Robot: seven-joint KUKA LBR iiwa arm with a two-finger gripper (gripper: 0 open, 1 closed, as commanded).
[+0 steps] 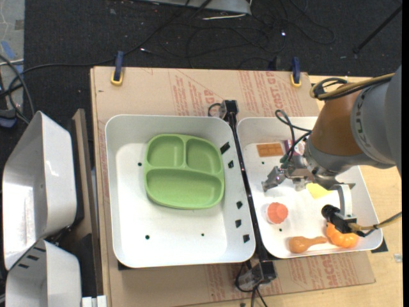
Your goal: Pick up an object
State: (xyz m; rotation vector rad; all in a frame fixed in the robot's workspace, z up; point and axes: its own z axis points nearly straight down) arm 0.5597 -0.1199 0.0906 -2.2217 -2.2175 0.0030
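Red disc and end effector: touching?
Apart. The camera view shows bare white bin floor between the red disc and the end effector, which sits above-left of it in the right bin.

Arm cut off at right edge, yellow piece partly hidden beneath it — shape unclear

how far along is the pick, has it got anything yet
Nothing looks picked yet. The tool is low in the right bin, with nothing visible between its fingers. The round red piece lies just below it, and the yellow piece, the orange pieces and the tan drumstick-shaped piece lie on the bin floor. Grasping and lifting are left. The green divided plate sits in the left bin.
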